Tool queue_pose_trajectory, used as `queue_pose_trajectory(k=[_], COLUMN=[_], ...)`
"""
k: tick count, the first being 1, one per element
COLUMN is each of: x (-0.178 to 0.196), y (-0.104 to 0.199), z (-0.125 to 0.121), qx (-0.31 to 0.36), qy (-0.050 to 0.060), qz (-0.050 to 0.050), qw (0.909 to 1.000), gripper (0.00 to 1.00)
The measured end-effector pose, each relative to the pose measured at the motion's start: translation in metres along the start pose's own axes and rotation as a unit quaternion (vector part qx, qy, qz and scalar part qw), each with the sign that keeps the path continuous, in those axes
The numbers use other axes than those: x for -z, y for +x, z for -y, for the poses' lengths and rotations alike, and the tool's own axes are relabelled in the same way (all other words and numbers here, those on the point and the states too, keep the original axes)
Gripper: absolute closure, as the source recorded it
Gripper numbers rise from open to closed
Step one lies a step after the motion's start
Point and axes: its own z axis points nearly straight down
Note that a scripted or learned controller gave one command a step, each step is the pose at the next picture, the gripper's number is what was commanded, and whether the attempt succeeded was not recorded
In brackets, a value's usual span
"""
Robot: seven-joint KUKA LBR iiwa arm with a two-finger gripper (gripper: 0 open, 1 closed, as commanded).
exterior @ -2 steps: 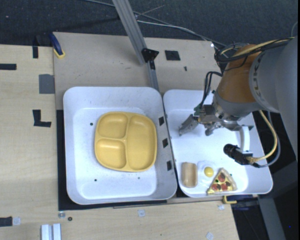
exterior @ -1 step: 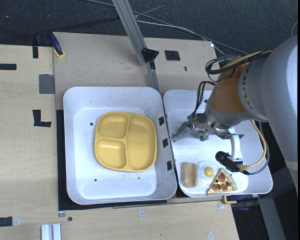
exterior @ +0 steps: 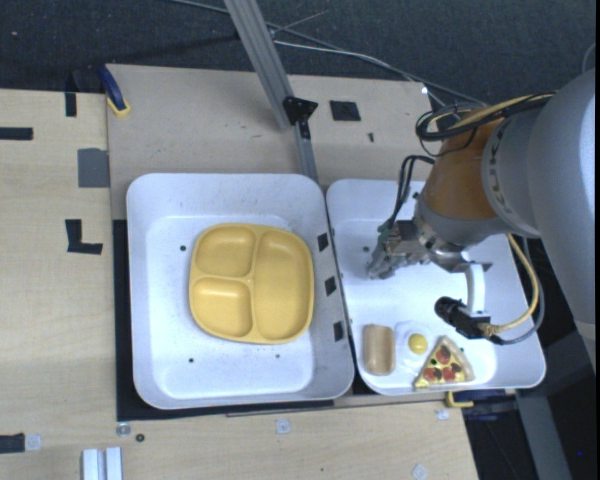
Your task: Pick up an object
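Camera view puts the gripper (exterior: 385,260), grip state unclear, above bare right bin (exterior: 352,208) floor; it should shift toward the bread (exterior: 378,349) before descending squarely.

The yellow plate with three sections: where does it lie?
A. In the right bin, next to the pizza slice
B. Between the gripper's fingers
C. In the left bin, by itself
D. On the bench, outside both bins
C: the yellow plate lies flat in the left bin, while the pizza slice lies in the right bin, under the gripper.
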Motion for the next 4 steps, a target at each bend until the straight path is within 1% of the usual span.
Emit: queue_pose_trajectory(k=[1,2,3,4], x=[0.041,0.097,0.119,0.13], y=[0.002,-0.003,-0.003,0.053], z=[0.001,-0.009,-0.01,-0.022], qx=[0.0,0.0,-0.001,0.003], qy=[0.003,0.001,0.003,0.003], qz=[-0.001,-0.001,-0.001,-0.002], qw=[1.0,1.0,1.0,1.0], gripper=[1.0,1.0,1.0,1.0])
